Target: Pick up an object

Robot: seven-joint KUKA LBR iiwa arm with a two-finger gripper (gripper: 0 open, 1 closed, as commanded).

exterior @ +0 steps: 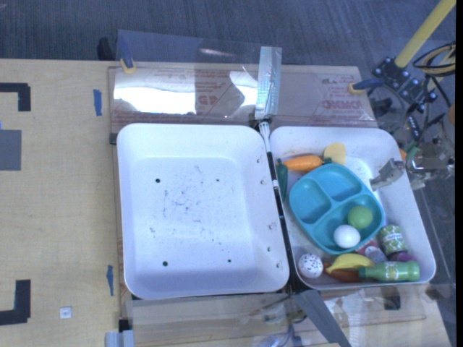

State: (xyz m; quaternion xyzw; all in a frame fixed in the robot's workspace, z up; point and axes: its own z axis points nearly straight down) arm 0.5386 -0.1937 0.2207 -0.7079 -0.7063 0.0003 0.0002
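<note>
The right bin point(416, 208) holds a blue divided plate point(325, 197) with a green ball point(359, 215) and a white ball point(346, 235) on it. An orange carrot point(304, 163) and a yellow piece point(334, 152) lie behind the plate. In front of it are a speckled ball point(311, 265), a banana point(347, 261), a green bottle point(389, 270) and a small can point(391, 238). My gripper point(386, 173) hangs over the bin's right side, just right of the plate's far corner, with nothing visibly in it.
The left bin point(195, 208) sits beside the right one, sharing a middle wall. Clear plastic sheeting point(217, 85) stands behind both bins. Cables and a yellow pole point(430, 24) crowd the upper right. The wooden bench point(51, 194) extends to the left.
</note>
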